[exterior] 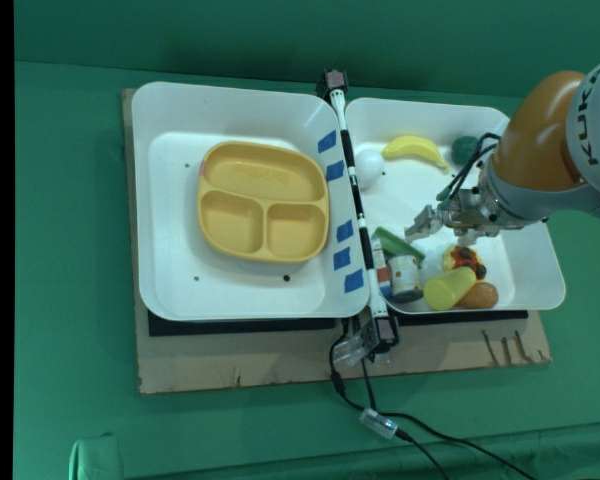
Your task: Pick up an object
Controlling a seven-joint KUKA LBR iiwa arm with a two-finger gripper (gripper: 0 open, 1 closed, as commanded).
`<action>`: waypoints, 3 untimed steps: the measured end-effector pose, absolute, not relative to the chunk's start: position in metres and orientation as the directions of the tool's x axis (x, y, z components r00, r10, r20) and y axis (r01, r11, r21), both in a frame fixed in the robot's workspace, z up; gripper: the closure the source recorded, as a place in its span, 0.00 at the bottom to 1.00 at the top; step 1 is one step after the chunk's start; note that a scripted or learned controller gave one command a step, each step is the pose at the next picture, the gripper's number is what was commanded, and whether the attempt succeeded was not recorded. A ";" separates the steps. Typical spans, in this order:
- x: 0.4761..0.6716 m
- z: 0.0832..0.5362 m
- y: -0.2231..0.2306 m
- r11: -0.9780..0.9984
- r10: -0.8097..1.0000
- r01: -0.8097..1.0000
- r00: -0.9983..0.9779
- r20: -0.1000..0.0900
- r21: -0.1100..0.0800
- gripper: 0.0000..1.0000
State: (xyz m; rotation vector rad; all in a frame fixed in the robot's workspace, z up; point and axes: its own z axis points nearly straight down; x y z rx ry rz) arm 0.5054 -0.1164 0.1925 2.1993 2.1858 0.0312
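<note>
My gripper (443, 230) hangs over the middle of the right bin (540, 268), fingers open and spread, with nothing between them. Just below and to its right lies a small red, yellow and black toy (464, 259). A yellow cup (450, 288) lies on its side next to an orange piece (481, 295) at the bin's front edge. A small can (405, 273) and a green block (398, 244) sit to the gripper's lower left. Further back are a yellow banana (415, 149), a white ball (368, 167) and a dark green ball (465, 148).
The left bin (170, 268) holds a yellow divided plate (263, 201). A ridge with blue tape marks (342, 230) separates the two bins. Cables (380, 423) trail off the bench's front. The arm's orange band (540, 138) covers the right bin's back right corner.
</note>
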 end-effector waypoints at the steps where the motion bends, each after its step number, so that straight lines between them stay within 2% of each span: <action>1: 0.477 0.192 -0.103 -0.008 1.000 0.999 0.009 -0.018 0.048 0.00; 2: 0.476 0.191 -0.137 -0.005 1.000 0.999 0.005 -0.013 0.040 0.00; 3: 0.476 0.188 -0.098 -0.009 1.000 0.999 0.009 -0.011 0.034 0.00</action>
